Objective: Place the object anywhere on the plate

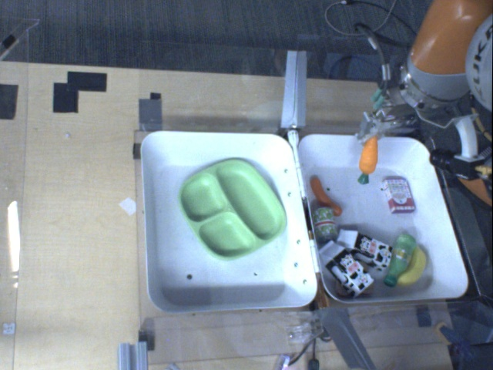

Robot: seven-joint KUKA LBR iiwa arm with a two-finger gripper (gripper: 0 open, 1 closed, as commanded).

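Observation:
A green plate (246, 197) with three compartments lies in the left white bin (166, 272), with nothing on it. My gripper (375, 128) hangs over the far edge of the right bin (335, 156), below the orange band of the arm. It is shut on the top of an orange toy carrot (369, 157). The carrot dangles from the fingers, its green tip pointing down and a little left, above the bin floor. The carrot is well to the right of the plate, across the divider between the bins.
The right bin holds a sausage (325, 196), a red and white carton (398, 193), a green can (324, 223), cow-patterned cartons (355, 266), a green bottle (400, 257) and a banana (417, 267). A metal post (293, 91) stands between the bins at the back.

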